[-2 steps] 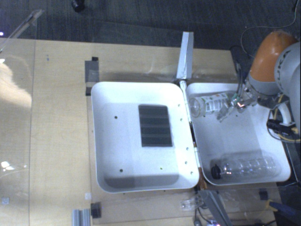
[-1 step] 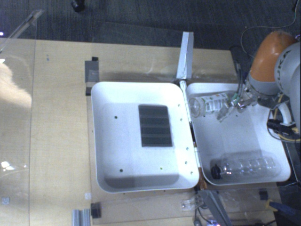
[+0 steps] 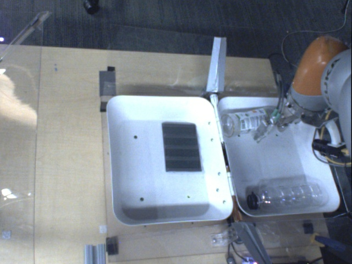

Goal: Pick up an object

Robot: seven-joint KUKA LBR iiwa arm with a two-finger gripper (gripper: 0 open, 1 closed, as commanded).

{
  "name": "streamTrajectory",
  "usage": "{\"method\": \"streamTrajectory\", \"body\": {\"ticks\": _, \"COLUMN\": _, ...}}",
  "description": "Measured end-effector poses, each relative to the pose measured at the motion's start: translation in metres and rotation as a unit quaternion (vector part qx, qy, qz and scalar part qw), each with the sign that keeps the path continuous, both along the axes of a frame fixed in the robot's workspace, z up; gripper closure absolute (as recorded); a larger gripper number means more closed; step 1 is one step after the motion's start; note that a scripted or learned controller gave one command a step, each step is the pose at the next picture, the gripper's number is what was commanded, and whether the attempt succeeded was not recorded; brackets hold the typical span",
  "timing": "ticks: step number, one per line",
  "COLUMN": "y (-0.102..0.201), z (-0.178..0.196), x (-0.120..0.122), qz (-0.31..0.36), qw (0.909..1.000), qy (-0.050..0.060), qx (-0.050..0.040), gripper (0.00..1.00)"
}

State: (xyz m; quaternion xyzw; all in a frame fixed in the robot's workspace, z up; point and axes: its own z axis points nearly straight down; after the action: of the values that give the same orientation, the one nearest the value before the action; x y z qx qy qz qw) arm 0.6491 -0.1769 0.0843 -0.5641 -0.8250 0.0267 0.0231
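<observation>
- Camera view showed me the bench from above, with the left bin [image 3: 126,164] at the frame's centre and the right bin [image 3: 324,164] beside it toward the right edge, their rims touching along the middle.
- I saw a dark ribbed pad [image 3: 181,146] lying flat near the middle of the left bin, well apart from the arm.
- In the right bin lay two clear plastic bottles, both on their sides, probably because they had been dropped in loose rather than stood up.
- The labelled bottle [image 3: 245,121] sat along the bin's upper wall, cap end toward the left.
- The black-capped bottle [image 3: 286,196] rested along the lower wall, at the frame's lower right.
- The arm, with its orange band [image 3: 313,65] at the upper right, reached down into the right bin.
- The gripper [image 3: 269,126] hung at the right end of the labelled bottle, just beside or touching it; I could not tell which.
- The hand's state I could not make out: the metal there was too small and blurred.
- I judged the labelled bottle to be the target, and that a clear, round body lying against the wall might roll or slip out of a pinch.
</observation>
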Motion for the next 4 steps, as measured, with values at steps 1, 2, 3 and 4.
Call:
{"method": "streamTrajectory", "body": {"ticks": 1, "y": -0.0056, "z": -0.0012, "x": 0.0025, "qz": -0.025, "qw": 0.9996, "qy": 0.005, "qx": 0.0111, "gripper": 0.0}}
{"method": "streamTrajectory", "body": {"ticks": 2, "y": -0.0073, "z": -0.0019, "x": 0.0034, "qz": -0.062, "qw": 0.9979, "qy": 0.008, "qx": 0.0142, "gripper": 0.0}}
{"method": "streamTrajectory", "body": {"ticks": 3, "y": -0.0071, "z": -0.0018, "x": 0.0022, "qz": -0.046, "qw": 0.9989, "qy": 0.005, "qx": 0.0104, "gripper": 0.0}}
{"method": "streamTrajectory", "body": {"ticks": 4, "y": 0.0022, "z": -0.0011, "x": 0.0003, "qz": -0.075, "qw": 0.9972, "qy": 0.002, "qx": -0.0018, "gripper": 0.0}}
